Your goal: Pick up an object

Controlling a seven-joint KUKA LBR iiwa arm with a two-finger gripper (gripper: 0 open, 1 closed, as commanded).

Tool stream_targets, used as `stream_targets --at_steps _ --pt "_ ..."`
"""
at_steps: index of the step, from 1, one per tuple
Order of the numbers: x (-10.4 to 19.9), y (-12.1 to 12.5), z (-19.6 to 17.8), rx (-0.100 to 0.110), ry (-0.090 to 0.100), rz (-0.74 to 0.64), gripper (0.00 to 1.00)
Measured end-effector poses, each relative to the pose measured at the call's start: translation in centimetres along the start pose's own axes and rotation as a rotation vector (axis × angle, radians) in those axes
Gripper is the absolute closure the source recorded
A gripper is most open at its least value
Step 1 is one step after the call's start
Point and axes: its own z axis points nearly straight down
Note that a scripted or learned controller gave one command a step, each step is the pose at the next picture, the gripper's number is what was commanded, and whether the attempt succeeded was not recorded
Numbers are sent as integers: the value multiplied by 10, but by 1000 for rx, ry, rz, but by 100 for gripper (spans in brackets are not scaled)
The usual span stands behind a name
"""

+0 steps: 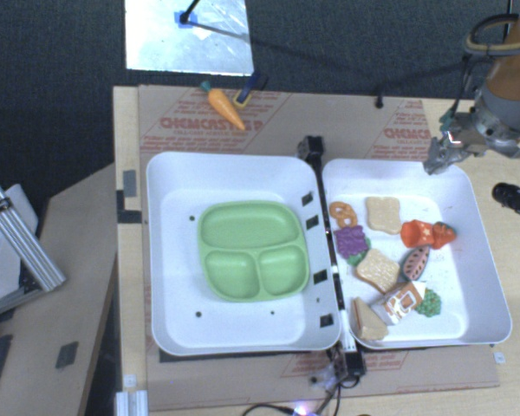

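On the left side of the table (87, 232) sits a white bin (169, 180) with a green plate (250, 250) inside it. The plate has three little sections, and there is no food in any of them. A toy carrot (225, 108) lies on the cardboard behind this bin, away from everything else.

The white bin on the right (481, 267) is where the toy food is. A pretzel (342, 213) and some purple grapes (352, 243) lie close to the wall between the two bins. Beside them are a slice of bread (383, 214) near the back and a piece of toast (378, 270) more in the middle. Further right are a red pepper (426, 233), a brown oval thing (415, 263) and a small green piece (430, 302). Near the front is a little box-like toy (400, 302) and a tan wedge (368, 321). All of them lie flat on the bin floor.

Far to the right, the gripper (439, 158) hangs over the back corner of that bin. It is up above the rim and well apart from the food. It looks small and dark here, so whether it is open or closed is something I cannot tell. Nothing seems to be in it.

So the job looks like it is just at the start. Nothing is picked up yet. The arm must pick one toy, go down to it, grab it and lift it. The red pepper and the bread are the nearest to it.
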Motion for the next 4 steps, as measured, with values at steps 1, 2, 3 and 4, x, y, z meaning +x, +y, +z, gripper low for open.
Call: stream_targets --at_steps 1,2,3,4 --pt "50 -31 5 6 3 -3 100" --pt "81 -78 1 7 3 -1 100" --pt "96 -85 12 5 1 -1 100" --pt "101 -75 -5 3 1 -1 100"
